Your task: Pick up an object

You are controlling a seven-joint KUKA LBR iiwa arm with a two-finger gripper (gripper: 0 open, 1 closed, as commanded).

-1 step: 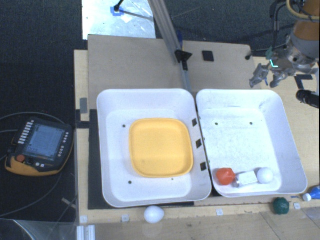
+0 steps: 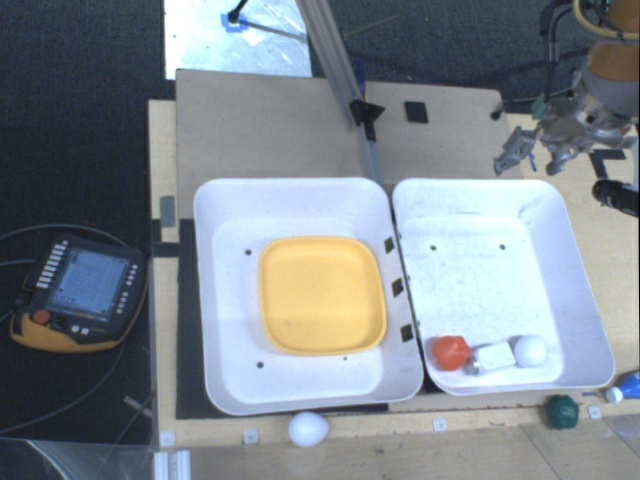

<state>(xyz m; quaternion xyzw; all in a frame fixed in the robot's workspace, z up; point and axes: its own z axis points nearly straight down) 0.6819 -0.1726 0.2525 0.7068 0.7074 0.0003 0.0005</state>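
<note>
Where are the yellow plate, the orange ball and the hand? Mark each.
yellow plate [image 2: 323,295], camera view, its flat middle
orange ball [image 2: 449,352], camera view, its top
hand [image 2: 532,154], camera view, between its fingertips

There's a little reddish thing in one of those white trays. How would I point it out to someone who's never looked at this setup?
Start at the right bin of the two white ones. Look along its near edge, where three small things lie in a row. The red-orange lump is the leftmost, beside a white block and a white ball; it is the only coloured one there.
</note>
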